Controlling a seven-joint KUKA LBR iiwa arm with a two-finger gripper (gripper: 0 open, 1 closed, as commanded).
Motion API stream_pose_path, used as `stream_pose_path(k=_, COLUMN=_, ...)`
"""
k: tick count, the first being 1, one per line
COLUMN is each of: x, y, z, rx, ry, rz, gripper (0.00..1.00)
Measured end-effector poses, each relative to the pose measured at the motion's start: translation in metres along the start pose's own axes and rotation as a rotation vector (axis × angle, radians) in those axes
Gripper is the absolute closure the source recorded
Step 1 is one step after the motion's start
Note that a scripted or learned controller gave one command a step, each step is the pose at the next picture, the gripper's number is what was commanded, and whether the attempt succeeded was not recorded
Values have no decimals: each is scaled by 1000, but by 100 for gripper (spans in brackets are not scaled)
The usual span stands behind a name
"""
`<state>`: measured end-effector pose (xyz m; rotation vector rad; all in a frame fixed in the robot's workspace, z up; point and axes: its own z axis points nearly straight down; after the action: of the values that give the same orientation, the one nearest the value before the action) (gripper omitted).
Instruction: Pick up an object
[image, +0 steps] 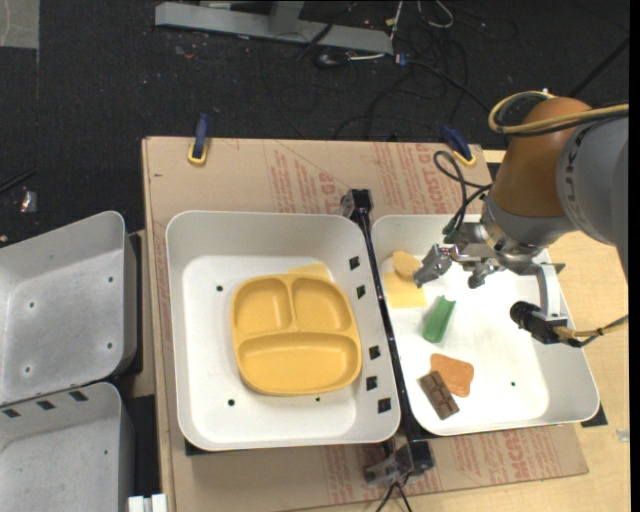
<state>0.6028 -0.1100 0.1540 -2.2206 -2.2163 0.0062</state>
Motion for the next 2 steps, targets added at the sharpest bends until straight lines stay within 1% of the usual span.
stream_pose_path(k=1, x=0, y=-5, z=63, rx=-2, ry=0, rz=-1, gripper=0)
stream_pose_path(k=2, x=0, y=-3, z=49, rx=-8, ry=-1, rz=1, gripper=100)
